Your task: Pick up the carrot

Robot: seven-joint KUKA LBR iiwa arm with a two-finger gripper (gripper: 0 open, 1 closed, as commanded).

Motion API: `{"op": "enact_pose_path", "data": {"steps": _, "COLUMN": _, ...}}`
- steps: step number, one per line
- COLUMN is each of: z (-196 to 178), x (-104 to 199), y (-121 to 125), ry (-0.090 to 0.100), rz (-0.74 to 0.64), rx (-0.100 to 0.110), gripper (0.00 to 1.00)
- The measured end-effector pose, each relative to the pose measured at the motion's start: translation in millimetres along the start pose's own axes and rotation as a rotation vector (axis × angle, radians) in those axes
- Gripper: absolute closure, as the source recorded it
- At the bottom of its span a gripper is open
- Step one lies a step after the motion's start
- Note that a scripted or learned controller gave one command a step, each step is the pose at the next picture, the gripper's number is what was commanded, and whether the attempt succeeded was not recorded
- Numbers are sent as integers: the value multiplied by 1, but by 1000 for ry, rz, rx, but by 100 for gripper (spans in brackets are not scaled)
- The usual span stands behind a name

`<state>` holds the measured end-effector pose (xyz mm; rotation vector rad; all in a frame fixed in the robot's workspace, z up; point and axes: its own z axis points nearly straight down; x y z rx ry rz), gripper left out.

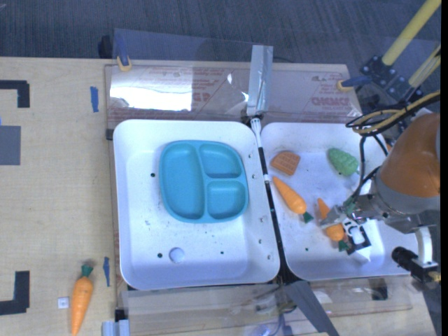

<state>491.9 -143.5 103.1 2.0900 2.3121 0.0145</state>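
Observation:
A carrot [289, 196] with a small green top lies at a slant in the right bin [308, 257], close to its left wall. My gripper [348, 224] is low over the same bin, to the right of the carrot and apart from it. Two small orange pieces lie by the gripper: one [322, 207] to its left and one [336, 232] right against it. Whether the gripper holds that second piece is unclear. A second carrot [82, 296] lies on the bench outside the bins, at the bottom left.
A blue divided plate [203, 180] sits in the left bin [133, 208]. The right bin also holds a brown-orange ridged item [285, 162] and a green leafy item [342, 161] near its back. The grey and orange arm [413, 173] covers the bin's right side.

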Motion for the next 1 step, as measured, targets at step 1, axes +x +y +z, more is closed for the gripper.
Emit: {"op": "enact_pose_path", "data": {"steps": 1, "z": -82, "x": 79, "y": 8, "ry": 7, "rz": 506, "rx": 26, "gripper": 100}}
